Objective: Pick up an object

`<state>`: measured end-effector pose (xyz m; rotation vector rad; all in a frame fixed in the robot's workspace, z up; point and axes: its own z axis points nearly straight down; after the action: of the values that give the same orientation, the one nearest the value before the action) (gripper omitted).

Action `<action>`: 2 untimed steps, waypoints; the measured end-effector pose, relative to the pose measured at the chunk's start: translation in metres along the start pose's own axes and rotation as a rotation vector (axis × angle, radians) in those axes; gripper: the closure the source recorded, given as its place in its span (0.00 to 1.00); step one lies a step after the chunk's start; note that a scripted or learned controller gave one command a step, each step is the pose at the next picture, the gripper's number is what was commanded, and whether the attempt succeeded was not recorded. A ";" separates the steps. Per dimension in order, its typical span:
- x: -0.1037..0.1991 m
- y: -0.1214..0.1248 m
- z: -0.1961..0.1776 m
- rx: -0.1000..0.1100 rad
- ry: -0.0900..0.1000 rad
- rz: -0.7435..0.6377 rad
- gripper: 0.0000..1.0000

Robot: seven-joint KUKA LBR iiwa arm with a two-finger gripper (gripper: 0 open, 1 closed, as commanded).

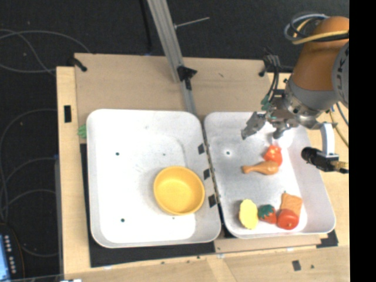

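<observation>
Round glossy yellow bowl (178, 190) in left bin (117, 135), open empty jaws (264, 128) above right bin (232, 135).

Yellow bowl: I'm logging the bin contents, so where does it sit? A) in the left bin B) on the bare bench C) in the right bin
A: the yellow bowl rests inside the left bin, apart from the toys in the right bin.

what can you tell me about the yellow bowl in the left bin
The yellow bowl is round, smooth and plastic-looking, with a thicker, slightly darker rim. It sits upright, mouth up, with nothing visible inside it. It rests on the floor of the left bin, toward the near right corner, and only the bin touches it.
</observation>
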<state>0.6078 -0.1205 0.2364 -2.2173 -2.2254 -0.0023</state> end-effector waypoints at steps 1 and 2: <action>0.000 0.000 0.000 0.000 0.000 0.000 0.00; 0.002 -0.003 0.043 0.004 -0.004 0.005 0.00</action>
<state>0.6046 -0.1189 0.1935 -2.2226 -2.2197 0.0066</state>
